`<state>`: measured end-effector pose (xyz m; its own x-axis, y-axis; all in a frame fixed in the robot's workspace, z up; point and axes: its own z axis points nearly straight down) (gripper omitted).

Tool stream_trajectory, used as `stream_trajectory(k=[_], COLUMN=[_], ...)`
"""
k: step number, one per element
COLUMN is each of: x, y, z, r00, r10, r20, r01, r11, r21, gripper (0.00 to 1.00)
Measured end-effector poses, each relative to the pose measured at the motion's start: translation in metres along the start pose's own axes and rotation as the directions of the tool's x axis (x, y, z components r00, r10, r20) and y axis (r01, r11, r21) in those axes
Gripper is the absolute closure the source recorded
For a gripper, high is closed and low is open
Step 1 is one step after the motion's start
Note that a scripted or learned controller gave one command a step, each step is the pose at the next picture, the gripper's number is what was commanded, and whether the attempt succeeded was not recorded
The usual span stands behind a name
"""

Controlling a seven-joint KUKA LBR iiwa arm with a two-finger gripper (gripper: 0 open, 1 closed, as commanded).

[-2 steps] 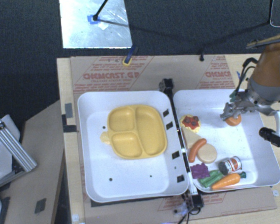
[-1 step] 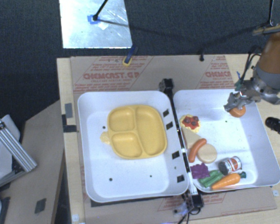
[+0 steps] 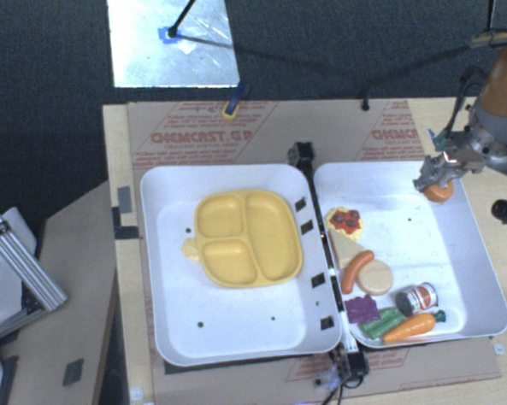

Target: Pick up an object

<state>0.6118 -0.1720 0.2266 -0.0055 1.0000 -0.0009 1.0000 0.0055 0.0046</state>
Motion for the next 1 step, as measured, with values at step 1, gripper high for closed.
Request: stream_trajectory(k=[1], x=[0.0591], y=[0.0162], z=[0.0061], r00=[1.000], r10=[-0.003], r20=[-0.001], r01=[0.003], r11=[1.000], r21=[0.002], gripper=[1.00])
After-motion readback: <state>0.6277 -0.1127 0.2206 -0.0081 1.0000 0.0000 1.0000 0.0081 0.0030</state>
